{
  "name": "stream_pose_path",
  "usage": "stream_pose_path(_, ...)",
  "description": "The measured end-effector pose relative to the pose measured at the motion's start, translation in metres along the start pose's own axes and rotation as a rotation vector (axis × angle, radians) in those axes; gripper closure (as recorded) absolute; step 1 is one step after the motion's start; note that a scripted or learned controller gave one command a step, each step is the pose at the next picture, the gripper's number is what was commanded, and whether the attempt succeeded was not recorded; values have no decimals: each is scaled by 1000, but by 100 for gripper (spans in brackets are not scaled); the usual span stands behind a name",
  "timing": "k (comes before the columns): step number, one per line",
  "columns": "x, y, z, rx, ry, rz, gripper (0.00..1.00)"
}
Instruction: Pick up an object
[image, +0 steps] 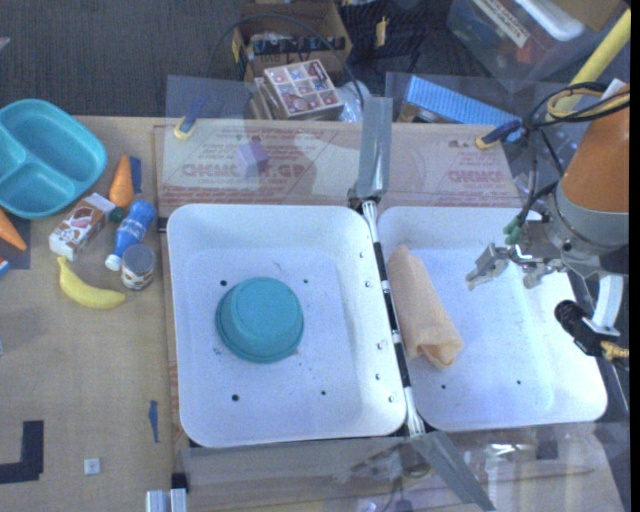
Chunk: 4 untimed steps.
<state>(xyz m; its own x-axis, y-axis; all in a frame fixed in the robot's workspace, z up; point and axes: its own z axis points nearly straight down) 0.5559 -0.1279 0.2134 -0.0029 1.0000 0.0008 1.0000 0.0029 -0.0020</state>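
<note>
Cloth (424, 308) left of hand (508, 264), apart

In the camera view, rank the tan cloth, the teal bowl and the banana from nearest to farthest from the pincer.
Measured from the pincer over the right bin:
1. Tan cloth, at the right bin's left side.
2. Teal bowl, upside down in the left bin.
3. Banana, on the bench left of both bins.

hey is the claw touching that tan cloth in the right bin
Apart. The camera view shows bare white bin floor between the claw and the tan cloth.
</note>
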Motion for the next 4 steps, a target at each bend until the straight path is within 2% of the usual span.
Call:
stream_pose_path(1, 10, -29, 88, -1, -1, -112, 0)
stream_pose_path(2, 25, -58, 122, -21, -6, -369, 0)
stream_pose_path(3, 23, 21, 122, -17, -3, -119, 0)
stream_pose_path(4, 23, 101, 121, -16, -5, -177, 0)
